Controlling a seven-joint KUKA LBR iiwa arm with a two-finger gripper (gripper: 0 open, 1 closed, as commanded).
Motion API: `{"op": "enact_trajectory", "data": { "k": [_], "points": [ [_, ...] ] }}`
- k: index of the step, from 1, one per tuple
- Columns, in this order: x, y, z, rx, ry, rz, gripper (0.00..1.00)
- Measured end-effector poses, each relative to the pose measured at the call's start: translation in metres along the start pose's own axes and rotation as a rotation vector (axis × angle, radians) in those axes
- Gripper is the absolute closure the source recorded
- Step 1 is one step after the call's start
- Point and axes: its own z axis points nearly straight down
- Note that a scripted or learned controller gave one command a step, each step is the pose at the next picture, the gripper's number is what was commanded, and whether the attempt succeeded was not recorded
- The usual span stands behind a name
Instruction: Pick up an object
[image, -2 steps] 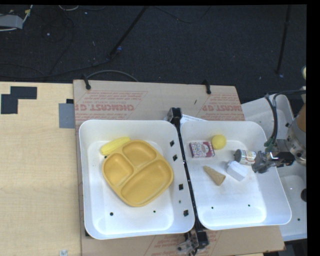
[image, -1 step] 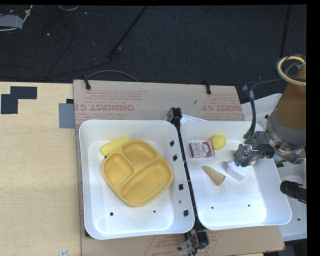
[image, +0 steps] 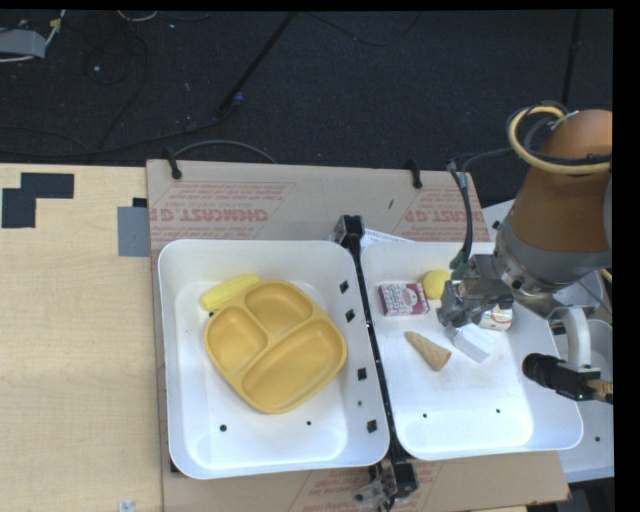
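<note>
I have the pincer low in the right bin, just beside the yellow ball; whether it grips anything I cannot tell. I'd centre on the ball, clear of the small pink packet, before lifting.

Two shallow white plastic bins look smooth with a faint sheen. In the left one, the yellow divided plastic plate is softly glossy. Beneath the bins, the printed brown cardboard sheet is matt, beside pale matt wood-look bench.
</note>
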Motion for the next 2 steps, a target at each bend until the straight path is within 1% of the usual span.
{"op": "enact_trajectory", "data": {
  "k": [1, 2],
  "points": [
    [0.058, 0.022, 0.013, 0.0, 0.0, -0.001, 1.0],
    [0.097, 0.04, 0.028, 0.001, -0.001, 0.0, 1.0]
  ]
}}
